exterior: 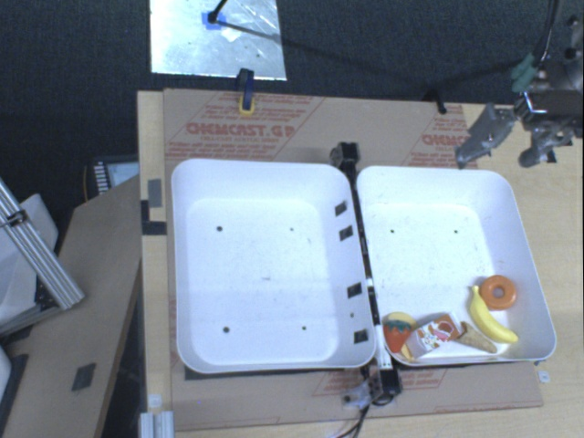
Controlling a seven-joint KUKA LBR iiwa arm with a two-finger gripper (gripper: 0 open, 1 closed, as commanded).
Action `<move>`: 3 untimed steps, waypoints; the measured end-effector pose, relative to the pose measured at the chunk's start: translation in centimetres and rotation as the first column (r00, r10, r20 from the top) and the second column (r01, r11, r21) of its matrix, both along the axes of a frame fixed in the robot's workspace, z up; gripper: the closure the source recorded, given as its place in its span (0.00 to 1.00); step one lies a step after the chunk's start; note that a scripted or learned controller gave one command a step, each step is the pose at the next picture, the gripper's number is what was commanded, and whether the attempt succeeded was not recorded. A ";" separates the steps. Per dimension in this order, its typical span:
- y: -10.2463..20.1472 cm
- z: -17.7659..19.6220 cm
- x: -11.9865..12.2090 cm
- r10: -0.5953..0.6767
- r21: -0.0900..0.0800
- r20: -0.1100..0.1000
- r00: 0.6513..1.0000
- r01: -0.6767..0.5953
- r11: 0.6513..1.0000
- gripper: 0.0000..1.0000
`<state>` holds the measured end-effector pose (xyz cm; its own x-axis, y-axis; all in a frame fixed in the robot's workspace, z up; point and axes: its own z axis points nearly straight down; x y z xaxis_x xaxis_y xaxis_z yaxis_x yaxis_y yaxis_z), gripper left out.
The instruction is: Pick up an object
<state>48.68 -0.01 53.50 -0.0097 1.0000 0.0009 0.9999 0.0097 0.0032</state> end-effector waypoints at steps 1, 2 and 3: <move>6.3 0.0 -0.1 0.001 0.001 0.000 1.000 -0.001 1.000 0.00; 15.3 0.0 -0.1 0.004 0.002 -0.001 1.000 -0.004 1.000 0.00; 22.7 0.0 -0.1 0.002 0.002 -0.002 1.000 -0.002 1.000 0.00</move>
